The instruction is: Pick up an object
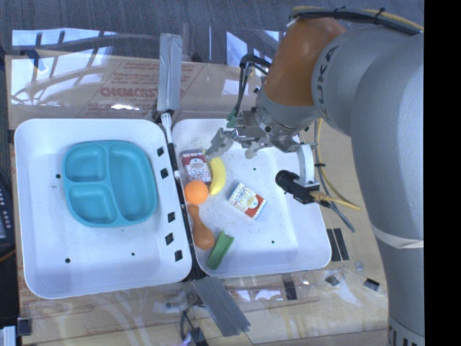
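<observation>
End effector (229, 140): finger state unclear, over right white bin (306, 244).
Just below: yellow plastic banana (217, 176), small red carton (195, 166).
Farther below: orange ball (196, 192), green cylinder (220, 250).

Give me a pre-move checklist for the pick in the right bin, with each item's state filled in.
1. Gripper is over the right bin: ok, it hangs above the bin's upper left part.
2. Nothing between the fingers yet: ok, no object is seen there.
3. Target within reach below: ok, the banana and the small red packet lie just under the gripper.
4. Target free of neighbours: not ok, banana, packet and orange ball lie crowded together.
5. Easier option apart from the others: ok, the juice carton lies alone mid-bin.
6. Left bin's teal divided plate out of the way: ok.
</observation>
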